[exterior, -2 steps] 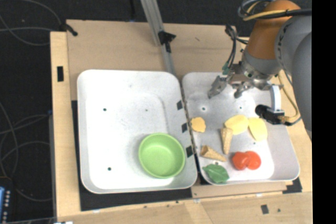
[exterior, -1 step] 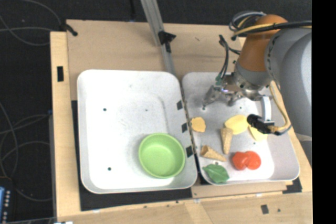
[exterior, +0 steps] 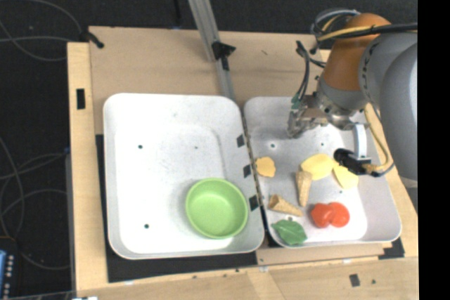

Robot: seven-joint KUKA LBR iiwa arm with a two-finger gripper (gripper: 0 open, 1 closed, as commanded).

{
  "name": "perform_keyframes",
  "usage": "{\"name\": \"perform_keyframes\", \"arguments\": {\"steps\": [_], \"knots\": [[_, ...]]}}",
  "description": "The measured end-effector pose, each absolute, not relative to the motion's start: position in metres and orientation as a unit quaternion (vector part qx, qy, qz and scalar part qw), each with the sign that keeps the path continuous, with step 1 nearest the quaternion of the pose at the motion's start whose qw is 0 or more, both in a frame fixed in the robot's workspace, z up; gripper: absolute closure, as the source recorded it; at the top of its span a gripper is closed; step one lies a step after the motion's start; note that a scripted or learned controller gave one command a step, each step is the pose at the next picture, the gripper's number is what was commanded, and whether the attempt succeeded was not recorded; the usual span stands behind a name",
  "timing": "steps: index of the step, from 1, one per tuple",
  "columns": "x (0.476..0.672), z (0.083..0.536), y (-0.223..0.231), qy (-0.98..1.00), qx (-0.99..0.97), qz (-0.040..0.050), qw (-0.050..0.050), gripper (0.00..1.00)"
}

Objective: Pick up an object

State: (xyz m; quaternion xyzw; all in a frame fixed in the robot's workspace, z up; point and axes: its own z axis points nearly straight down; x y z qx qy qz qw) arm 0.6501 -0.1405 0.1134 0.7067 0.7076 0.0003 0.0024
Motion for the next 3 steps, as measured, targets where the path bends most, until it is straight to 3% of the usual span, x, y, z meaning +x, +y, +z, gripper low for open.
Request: {"name": "perform_keyframes", "arguments": {"steps": [3], "knots": [[0.65,0.277,-0.141,0.709,0.705,0.0024,0.003,1.0]]}}
